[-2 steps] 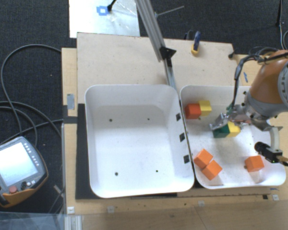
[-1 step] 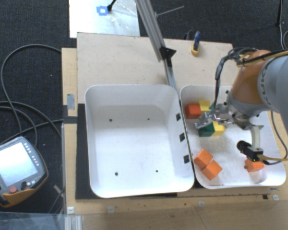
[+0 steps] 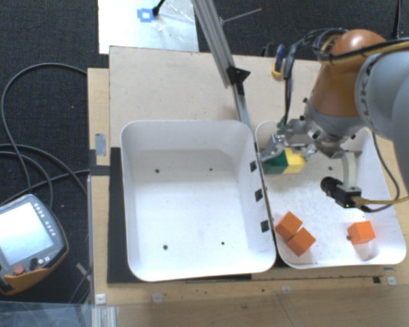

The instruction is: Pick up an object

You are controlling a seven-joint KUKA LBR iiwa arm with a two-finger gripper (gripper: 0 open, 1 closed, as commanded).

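In the right bin (image 3: 385, 182), my gripper (image 3: 285, 147) is low in the far left corner, close to the wall shared with the left bin. Directly under it lie a green block (image 3: 275, 163) and a yellow block (image 3: 295, 161), touching each other. The gripper body hides their upper parts, so I cannot tell whether either one is held. Two orange blocks (image 3: 288, 223) (image 3: 301, 241) sit together near the bin's front left. A third orange block (image 3: 360, 232) lies near the front right corner.
The left bin (image 3: 143, 155) stands beside the right one. A slanted metal pole (image 3: 215, 36) crosses above the bench at the back. A black cable plug (image 3: 339, 192) hangs from the arm over the right bin. A teach pendant (image 3: 20, 240) lies on the floor at the left.
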